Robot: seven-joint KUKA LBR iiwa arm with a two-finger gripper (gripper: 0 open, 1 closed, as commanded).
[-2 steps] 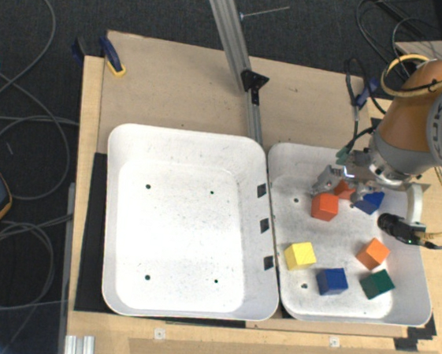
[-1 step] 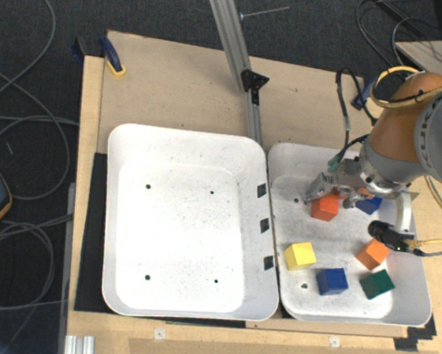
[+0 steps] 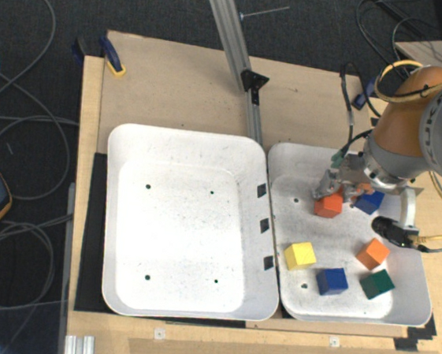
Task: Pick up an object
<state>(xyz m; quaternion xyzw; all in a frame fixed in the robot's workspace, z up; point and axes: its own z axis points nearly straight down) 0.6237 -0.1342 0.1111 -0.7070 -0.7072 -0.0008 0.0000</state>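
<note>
My gripper (image 3: 338, 192) hangs low over the back of the right bin (image 3: 294, 173), below the orange wrist band. A red-orange block (image 3: 328, 207) lies right at its tip, on the near-left side; whether it is touching or gripped is hidden by the gripper body. Just right of the gripper a blue block (image 3: 369, 202) sits partly hidden. Further forward in the same bin lie a yellow block (image 3: 301, 255), a second blue block (image 3: 332, 281), an orange block (image 3: 372, 253) and a green block (image 3: 377, 284).
The left bin (image 3: 175, 230) stands beside the right one, with small black clips along the shared edge. A slanted metal pole (image 3: 232, 43) rises from the bench behind the bins. Cables run along the arm at the right.
</note>
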